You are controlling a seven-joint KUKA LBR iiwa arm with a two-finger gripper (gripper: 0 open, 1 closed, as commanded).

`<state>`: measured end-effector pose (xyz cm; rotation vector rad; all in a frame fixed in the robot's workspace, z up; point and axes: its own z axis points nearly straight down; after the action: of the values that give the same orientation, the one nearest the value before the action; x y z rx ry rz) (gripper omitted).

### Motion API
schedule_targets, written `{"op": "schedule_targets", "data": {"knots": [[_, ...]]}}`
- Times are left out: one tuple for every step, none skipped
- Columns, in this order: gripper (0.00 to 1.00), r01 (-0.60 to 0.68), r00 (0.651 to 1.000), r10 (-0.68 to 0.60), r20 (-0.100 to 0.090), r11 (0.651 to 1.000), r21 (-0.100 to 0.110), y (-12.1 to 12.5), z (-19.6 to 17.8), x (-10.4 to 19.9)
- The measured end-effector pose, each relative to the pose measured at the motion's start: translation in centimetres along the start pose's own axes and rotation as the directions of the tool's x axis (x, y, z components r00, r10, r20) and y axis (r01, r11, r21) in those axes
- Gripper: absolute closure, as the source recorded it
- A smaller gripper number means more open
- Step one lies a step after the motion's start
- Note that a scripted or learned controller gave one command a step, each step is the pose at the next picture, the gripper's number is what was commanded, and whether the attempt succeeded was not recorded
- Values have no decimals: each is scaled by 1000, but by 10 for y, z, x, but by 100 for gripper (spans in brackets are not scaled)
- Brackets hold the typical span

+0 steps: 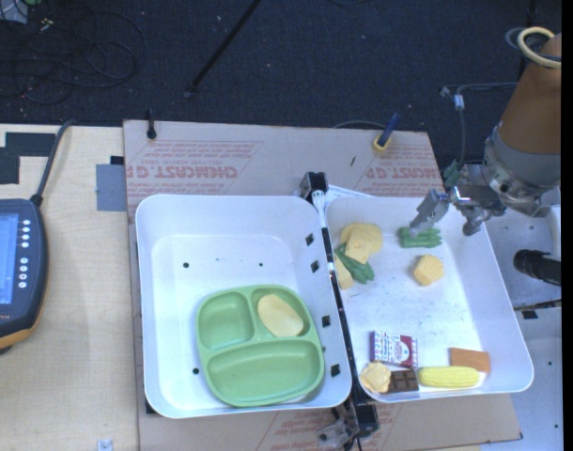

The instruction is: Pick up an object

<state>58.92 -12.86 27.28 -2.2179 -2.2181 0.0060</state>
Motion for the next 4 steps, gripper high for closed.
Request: {"op": "schedule_targets", "data": {"knots": [[0, -3, 1000, 3, -1, 1000, 9, 16, 112, -58], [0, 3, 1000, -3, -2, 1000, 5, 34, 181, -63], [0, 4, 1000, -4, 0, 1000, -3, 57, 187, -70], [0, -2, 1000, 2, 0, 1000, -4, 21, 186, -52]]}}
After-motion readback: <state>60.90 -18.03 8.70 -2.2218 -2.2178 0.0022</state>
